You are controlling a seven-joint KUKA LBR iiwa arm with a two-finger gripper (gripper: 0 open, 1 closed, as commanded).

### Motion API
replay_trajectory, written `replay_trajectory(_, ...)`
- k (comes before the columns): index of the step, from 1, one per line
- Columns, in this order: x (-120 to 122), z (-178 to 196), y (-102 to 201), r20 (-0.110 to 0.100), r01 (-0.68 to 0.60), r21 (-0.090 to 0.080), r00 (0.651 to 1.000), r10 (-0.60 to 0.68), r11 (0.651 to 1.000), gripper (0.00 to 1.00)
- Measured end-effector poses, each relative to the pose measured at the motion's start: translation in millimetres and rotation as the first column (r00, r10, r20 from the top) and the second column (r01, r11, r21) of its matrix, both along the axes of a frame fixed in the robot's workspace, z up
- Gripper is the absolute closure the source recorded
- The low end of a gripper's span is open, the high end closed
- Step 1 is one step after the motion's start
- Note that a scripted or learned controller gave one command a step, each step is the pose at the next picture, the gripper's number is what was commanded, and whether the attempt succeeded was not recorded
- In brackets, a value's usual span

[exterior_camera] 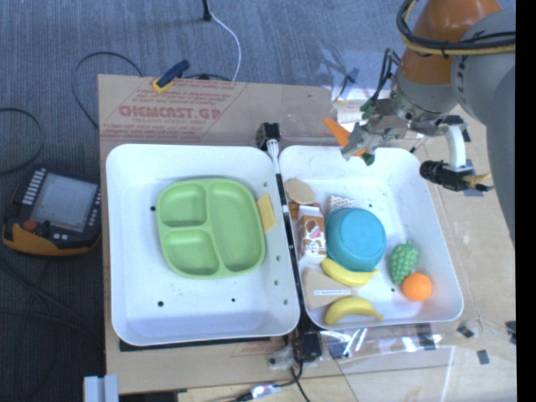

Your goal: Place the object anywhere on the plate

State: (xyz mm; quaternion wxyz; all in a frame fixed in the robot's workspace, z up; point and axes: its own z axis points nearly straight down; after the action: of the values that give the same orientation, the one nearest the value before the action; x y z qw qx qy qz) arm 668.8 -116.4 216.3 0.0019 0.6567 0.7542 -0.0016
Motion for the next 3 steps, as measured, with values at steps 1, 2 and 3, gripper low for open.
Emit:
replay_trajectory(1, -47.9, -33.5, 61.7, -0.007, 0.177, 0.003, 0.984, -0.177, 0.984, 1.00)
replay_trajectory(2, -64.9, -18.7, 132.3, -0.002, 0.141, 0.005, 0.990, -0.141, 0.990, 1.00)
replay_trajectory(3, -65.4, -20.7, 129.4, -0.005, 0.144, 0.002, 0.990, -0.144, 0.990, 0.00)
